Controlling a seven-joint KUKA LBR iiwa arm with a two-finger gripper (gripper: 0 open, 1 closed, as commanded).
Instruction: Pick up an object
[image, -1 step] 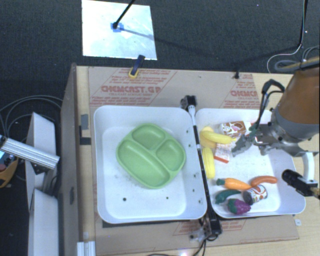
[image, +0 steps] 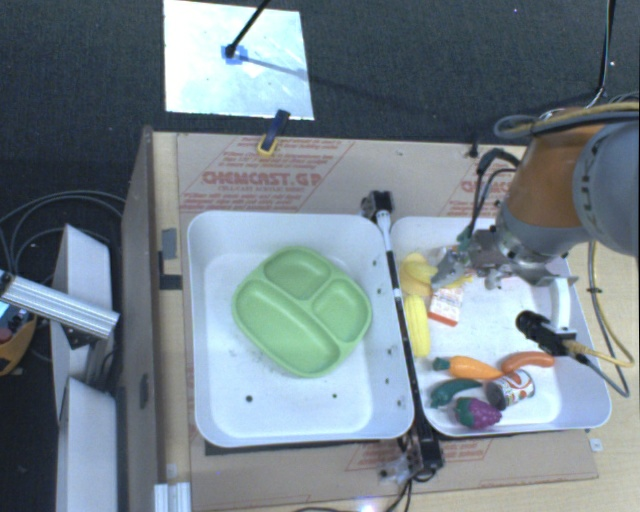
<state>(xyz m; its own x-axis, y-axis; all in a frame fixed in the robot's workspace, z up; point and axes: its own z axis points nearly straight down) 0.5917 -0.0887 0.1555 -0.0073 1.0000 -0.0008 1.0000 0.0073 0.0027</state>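
Note:
The right bin holds several toy foods. A yellow piece and a long yellow banana lie along its left wall. An orange and yellow packet lies beside them. Near the front are a carrot, a green pepper, a purple eggplant, a small can and an orange pepper. My gripper hangs low over the back left of this bin, just right of the yellow piece and above the packet. Nothing is visibly held in it.
The left bin bears a green divided plate. A black clamp sits at the back of the rim shared by the bins. A black part with a yellow cable hangs from the arm over the right bin.

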